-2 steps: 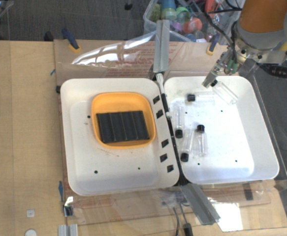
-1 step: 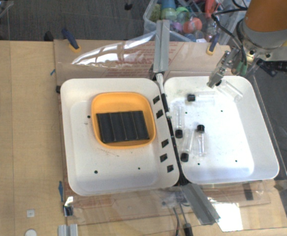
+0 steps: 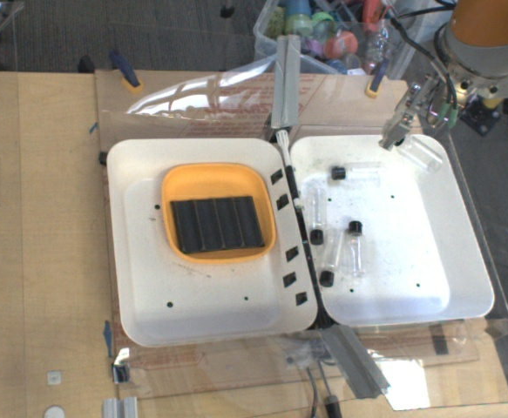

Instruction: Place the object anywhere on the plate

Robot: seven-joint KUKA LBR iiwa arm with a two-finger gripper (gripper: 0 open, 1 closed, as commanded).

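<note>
An orange plate (image 3: pixel 218 179) sits in the left bin (image 3: pixel 140 303). A black ridged rectangular block (image 3: pixel 217 224) lies flat across the plate's middle. Several clear vials with black caps lie in the right bin (image 3: pixel 428 259): one (image 3: pixel 351 175) toward the back, others (image 3: pixel 315 216) (image 3: pixel 355 249) (image 3: pixel 331 261) close to the divider. My gripper (image 3: pixel 396 136) hangs over the right bin's back edge, well away from the plate. A clear, vial-like piece (image 3: pixel 424 151) lies just right of the gripper tip; I cannot tell whether they touch.
A divider with black tabs (image 3: pixel 290 233) runs between the bins. Behind them stand a metal post (image 3: pixel 286 81), a sheet of clear plastic (image 3: pixel 210 94) and a tub of colourful items (image 3: pixel 336 16). Cables (image 3: pixel 428 59) trail by the wrist.
</note>
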